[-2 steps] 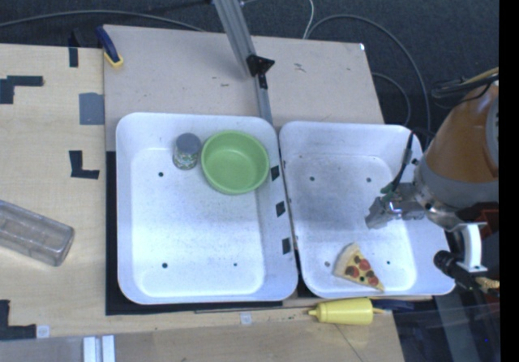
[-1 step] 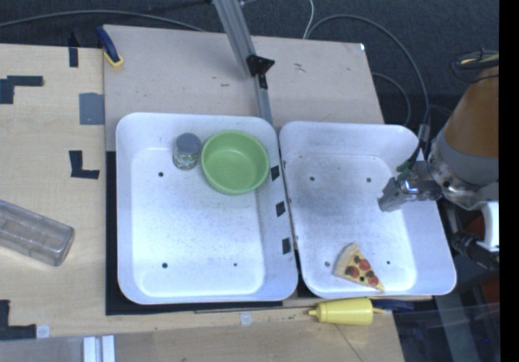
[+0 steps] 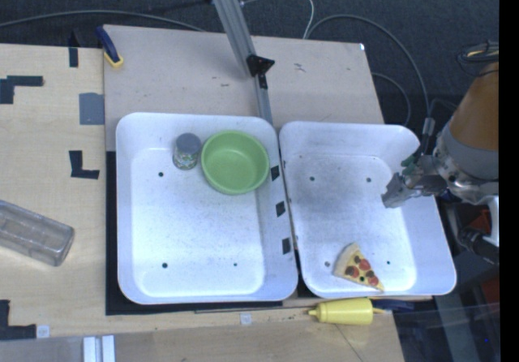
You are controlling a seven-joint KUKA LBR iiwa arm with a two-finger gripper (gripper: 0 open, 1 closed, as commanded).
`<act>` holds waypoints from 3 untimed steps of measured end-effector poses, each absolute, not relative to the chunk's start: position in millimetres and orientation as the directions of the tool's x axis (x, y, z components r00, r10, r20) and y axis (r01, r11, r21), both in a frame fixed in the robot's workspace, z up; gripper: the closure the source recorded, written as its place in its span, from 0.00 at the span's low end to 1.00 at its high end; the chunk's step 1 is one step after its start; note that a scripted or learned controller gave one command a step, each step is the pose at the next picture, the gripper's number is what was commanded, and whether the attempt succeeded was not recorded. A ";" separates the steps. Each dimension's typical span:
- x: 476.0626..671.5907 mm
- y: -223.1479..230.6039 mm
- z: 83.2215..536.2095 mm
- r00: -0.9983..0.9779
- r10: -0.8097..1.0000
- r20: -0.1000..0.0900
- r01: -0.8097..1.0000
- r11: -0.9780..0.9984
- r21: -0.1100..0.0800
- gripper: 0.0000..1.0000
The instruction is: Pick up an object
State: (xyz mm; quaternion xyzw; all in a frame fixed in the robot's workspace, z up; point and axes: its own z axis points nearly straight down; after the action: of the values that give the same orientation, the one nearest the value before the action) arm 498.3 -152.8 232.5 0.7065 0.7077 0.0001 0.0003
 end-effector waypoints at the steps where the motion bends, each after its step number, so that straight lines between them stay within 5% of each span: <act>1: 512.7 -98.9 239.4 -0.007 1.000 0.002 1.000 0.007 -0.001 1.00; 3: 559.3 1.5 218.7 -0.007 1.000 0.001 1.000 0.007 -0.002 1.00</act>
State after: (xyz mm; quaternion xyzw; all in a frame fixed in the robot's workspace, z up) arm 559.3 1.5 218.7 0.7047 0.7095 -0.0004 -0.0012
